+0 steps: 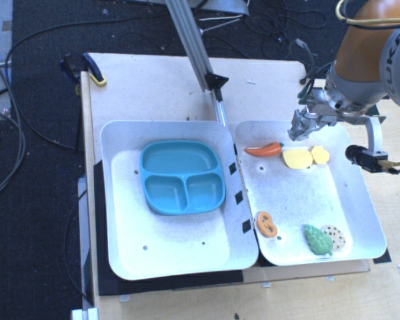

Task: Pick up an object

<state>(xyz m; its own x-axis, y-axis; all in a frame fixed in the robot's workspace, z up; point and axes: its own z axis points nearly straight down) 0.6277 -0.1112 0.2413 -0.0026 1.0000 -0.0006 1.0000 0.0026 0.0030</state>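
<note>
The pale bench (153, 85) bears two shallow white bins, left (120, 245) and right (360, 199), touching.

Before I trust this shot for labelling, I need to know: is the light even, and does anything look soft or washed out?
Camera view: light is soft and fairly even, and both white bins look bright but keep their speckle. The blue tray and carrot are sharp. The gripper is slightly soft and casts only a faint shadow. The arm's orange band shows a mild sheen.

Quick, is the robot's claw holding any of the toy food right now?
Gripper: hangs above the far end of the right bin, near the carrot; nothing is seen in it, and open or closed cannot be told.
</note>
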